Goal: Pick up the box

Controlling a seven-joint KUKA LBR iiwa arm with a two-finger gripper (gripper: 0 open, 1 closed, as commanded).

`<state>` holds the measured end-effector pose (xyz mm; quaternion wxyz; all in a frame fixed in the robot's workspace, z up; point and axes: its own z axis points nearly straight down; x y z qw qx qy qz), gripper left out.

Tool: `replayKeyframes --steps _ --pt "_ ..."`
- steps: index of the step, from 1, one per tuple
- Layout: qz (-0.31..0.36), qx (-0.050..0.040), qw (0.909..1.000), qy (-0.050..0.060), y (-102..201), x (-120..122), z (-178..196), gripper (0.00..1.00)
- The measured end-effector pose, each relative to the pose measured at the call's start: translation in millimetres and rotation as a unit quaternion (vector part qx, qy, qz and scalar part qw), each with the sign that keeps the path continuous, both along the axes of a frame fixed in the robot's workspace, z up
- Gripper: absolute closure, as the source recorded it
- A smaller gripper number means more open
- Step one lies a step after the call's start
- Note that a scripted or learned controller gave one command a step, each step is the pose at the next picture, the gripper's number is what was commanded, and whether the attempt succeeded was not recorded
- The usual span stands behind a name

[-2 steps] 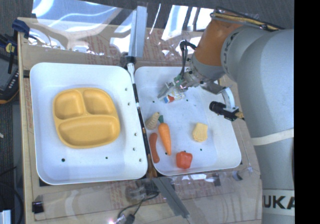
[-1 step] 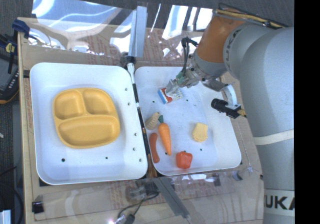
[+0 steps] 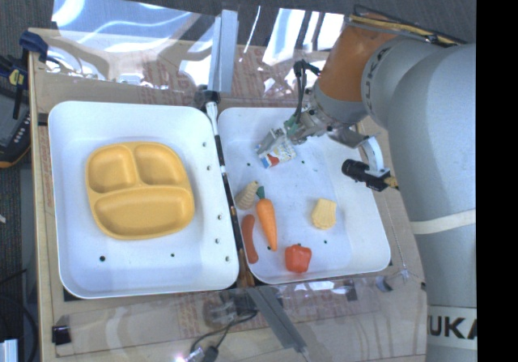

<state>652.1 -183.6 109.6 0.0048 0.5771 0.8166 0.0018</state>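
The box (image 3: 273,152) is a small white carton with red and blue print. It lies tilted in the upper left part of the right bin (image 3: 360,239). My gripper (image 3: 294,129) reaches in from the right and sits right at the box's upper right end, touching or overlapping it. The grey arm with its orange band (image 3: 356,57) covers the bin's top right corner.
Below the box lie a beige piece (image 3: 248,194), a carrot (image 3: 267,223), a red sausage (image 3: 249,239), a red pepper (image 3: 298,257) and a yellow wedge (image 3: 324,213). The left bin (image 3: 65,255) holds a yellow divided plate (image 3: 139,189).
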Motion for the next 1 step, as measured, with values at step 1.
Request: replayKeyframes --steps 1 --pt "-0.009 -0.0007 1.0000 0.002 14.4 -6.9 -13.0 0.00"
